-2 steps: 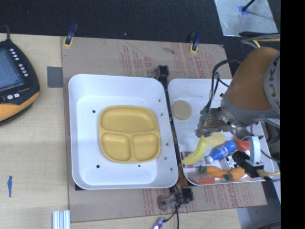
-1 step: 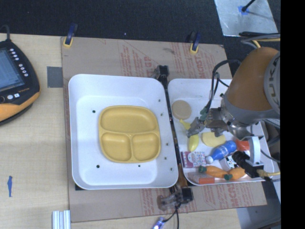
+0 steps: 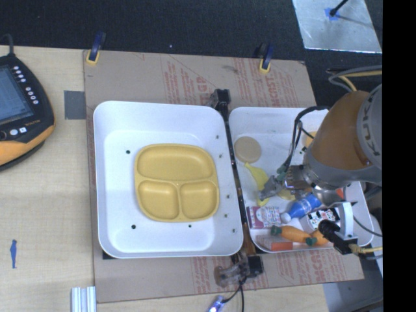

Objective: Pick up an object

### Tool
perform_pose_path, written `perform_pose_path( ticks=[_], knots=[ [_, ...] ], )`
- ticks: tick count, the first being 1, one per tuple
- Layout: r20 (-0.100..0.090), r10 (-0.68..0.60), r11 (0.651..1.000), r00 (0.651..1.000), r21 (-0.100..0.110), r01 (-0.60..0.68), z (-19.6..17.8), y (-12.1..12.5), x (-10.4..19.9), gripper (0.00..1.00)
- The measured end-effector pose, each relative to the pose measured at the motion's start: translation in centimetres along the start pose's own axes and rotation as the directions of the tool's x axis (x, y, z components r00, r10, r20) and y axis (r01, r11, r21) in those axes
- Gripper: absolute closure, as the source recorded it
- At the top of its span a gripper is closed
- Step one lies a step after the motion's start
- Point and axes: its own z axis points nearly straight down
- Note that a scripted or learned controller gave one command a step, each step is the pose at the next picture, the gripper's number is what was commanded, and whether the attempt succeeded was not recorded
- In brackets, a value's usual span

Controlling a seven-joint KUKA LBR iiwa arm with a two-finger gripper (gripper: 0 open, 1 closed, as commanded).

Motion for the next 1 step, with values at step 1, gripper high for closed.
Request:
perform_pose_path(
  ticks=[1],
  knots=[
    [0.0,-0.001,1.0,1.0,-0.001,0.001,2.64,3.53,-0.04,0.0]
  ],
)
